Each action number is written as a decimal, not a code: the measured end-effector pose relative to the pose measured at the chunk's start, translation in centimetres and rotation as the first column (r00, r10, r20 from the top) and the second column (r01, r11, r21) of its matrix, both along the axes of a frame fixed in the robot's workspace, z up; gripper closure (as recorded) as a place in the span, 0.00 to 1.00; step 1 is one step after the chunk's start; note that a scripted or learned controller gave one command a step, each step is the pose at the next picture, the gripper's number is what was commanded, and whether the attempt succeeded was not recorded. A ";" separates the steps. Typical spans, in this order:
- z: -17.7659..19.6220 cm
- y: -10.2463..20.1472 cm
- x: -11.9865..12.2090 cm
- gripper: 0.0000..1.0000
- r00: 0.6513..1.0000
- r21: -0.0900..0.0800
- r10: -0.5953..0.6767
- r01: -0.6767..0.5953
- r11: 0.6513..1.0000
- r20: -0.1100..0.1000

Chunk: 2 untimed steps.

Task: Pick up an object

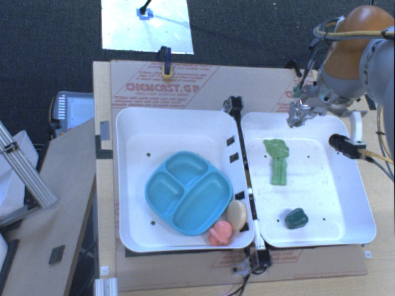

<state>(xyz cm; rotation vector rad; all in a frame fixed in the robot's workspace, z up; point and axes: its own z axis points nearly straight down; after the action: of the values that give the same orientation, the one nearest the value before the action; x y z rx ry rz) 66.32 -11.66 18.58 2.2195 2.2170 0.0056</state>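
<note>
The gripper hangs over the back edge of the right bin, near its far left corner. It is small and shiny. I cannot tell how it is set, because it is too little and blurry here. Nothing can be seen caught in it. The grey arm with the orange band comes in from the right, up at the top corner.

Two toys lie in the right bin. A light green toy lies near the middle of the bin, long and thin, with a wider top end. It is just in front of the gripper, a little toward the near side and a bit to the left. It does not touch the gripper. A dark green toy sits closer to the near edge of the same bin, well apart from the gripper and apart from the light green toy too.

The left bin holds a blue plate with three parts in it. The plate sits flat, turned at a slant. A cream egg shape rests right beside the plate, by the bin's right wall. A pink ball lies just in front of that, touching the plate's edge, in the near right corner.

Both bins sit on a brown board with red letters.
</note>
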 end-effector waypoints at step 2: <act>3.9 4.6 -0.6 1.00 1.000 0.001 0.010 -0.010 1.000 -0.005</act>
<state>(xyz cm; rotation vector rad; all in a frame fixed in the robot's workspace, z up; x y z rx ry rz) 65.73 -7.09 22.49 2.2118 2.2305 0.0019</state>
